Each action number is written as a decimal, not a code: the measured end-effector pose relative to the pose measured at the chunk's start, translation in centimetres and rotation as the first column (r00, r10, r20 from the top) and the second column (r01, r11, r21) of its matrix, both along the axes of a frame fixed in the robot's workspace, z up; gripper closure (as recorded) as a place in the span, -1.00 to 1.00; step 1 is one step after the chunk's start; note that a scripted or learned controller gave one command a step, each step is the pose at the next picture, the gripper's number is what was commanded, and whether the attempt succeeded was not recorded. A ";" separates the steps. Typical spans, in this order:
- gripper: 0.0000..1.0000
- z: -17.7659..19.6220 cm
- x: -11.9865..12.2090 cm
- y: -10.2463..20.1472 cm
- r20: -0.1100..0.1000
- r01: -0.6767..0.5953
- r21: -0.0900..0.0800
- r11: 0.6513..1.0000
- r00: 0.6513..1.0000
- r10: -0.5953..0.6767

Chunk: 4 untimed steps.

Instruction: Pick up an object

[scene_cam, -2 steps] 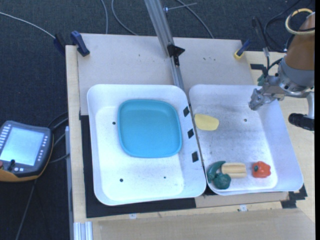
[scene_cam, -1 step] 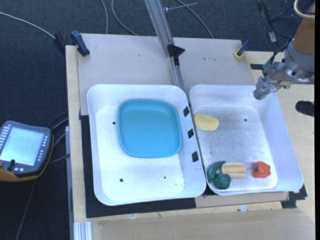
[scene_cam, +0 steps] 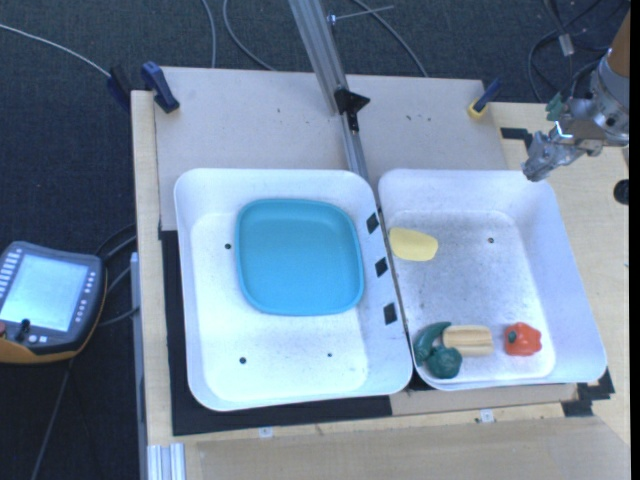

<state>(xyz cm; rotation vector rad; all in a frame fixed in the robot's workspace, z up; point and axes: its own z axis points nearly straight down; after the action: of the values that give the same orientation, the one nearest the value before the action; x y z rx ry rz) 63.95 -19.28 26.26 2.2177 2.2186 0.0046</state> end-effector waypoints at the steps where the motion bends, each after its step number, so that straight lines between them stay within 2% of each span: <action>1: 1.00 -0.6 -0.6 4.2 -0.005 -0.003 0.002 1.000 1.000 0.003; 3: 1.00 -0.5 -0.8 15.4 -0.004 -0.004 0.003 1.000 1.000 0.004; 4: 1.00 -0.2 -2.3 20.2 -0.004 -0.004 0.003 1.000 1.000 0.004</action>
<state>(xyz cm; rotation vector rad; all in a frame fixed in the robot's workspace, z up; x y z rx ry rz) 61.65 0.90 26.09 2.2164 2.2267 0.0028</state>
